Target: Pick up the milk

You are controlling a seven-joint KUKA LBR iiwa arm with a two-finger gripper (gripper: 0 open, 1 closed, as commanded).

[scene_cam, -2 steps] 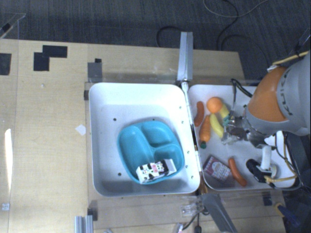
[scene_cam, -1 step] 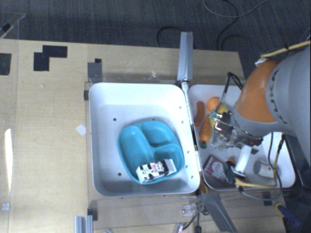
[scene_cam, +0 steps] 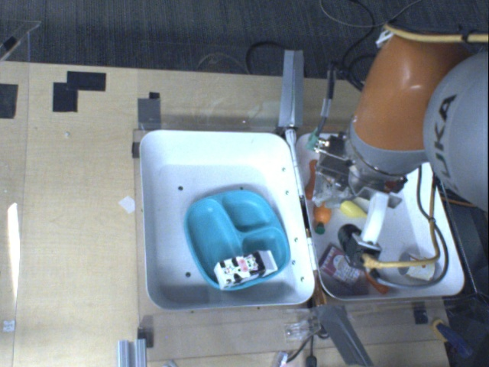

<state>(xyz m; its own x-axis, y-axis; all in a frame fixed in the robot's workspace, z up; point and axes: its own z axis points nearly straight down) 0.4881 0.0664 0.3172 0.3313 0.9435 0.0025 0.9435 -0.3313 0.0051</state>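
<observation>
Milk (scene_cam: pixel 244 269) = small cow-print carton lying on its side in the blue divided plate (scene_cam: pixel 229 228), lower-centre of frame, inside the left bin (scene_cam: pixel 160 205). Prob. light, thin card walls, stiff enough but would dent if squeezed hard; smooth, a bit slippery. Best grip looks to be across the short width at mid-length, coming down from above.

Claw (scene_cam: pixel 336 182) sits over the right bin (scene_cam: pixel 451 277), right of centre, amid small clutter incl. a yellow item (scene_cam: pixel 353 209). Whether it's open or has anything, can't tell; wrist hides it. Milk is well apart from the claw, lower left of it, across the bin divider.
</observation>
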